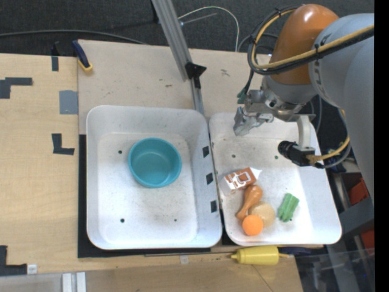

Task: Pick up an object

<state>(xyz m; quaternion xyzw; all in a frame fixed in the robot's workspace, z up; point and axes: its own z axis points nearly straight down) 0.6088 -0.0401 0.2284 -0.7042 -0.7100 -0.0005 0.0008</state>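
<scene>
The gripper (pixel 245 125) hovers over the far end of the right bin (pixel 325 224), fingers pointing down; how wide they stand can't be told, and nothing shows between them. The pickings sit clustered near the front: a small packet (pixel 239 178), drumstick (pixel 249 201), orange ball (pixel 252 225), green piece (pixel 288 206). Packed that tight, a grab may nudge neighbours or slip. The packet's print is unreadable.

Two bins (pixel 97 163), one bowl (pixel 155 162), perhaps five small items (pixel 252 201).
</scene>
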